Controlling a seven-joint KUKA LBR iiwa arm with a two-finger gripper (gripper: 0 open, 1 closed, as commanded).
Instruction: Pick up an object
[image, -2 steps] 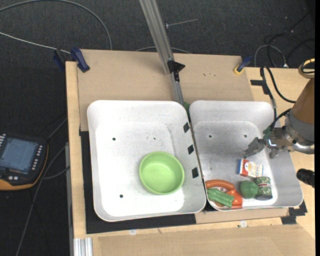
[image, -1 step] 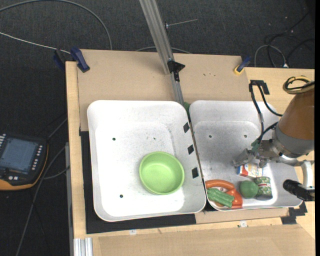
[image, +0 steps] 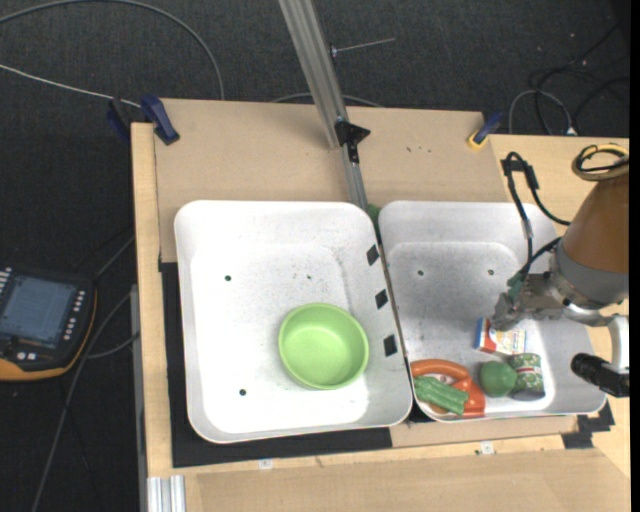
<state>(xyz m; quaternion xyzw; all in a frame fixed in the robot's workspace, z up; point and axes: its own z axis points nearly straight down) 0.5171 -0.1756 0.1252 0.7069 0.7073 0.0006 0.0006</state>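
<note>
On the tabletop (image: 260, 150), a tan board with blue clamps at its far corners, two shallow white bins sit side by side, touching along their inner edges. Left bin (image: 250, 250): the larger-looking of the two, speckled, holding one light green bowl (image: 323, 346) upright toward its near right corner. Right bin (image: 450, 240): its far half bare, its near edge crowded with small objects. Arm (image: 598, 240): enters from the right, orange band above a grey wrist, with a black cable looping over the right bin's far right corner. End effector (image: 517, 308): lowered into the right bin, just above or touching a small red, white and blue packet (image: 497, 339); whether it is open or closed cannot be told, and nothing can be seen gripped. Objects along the near edge of the right bin, from left to right: an orange and red toy (image: 445, 373) overlain by a green vegetable-shaped piece (image: 447, 397), a round green ball-like item (image: 496, 378), and a green labelled can (image: 527, 372) lying beside the ball. Packet, ball and can lie close together, near the end effector.
</note>
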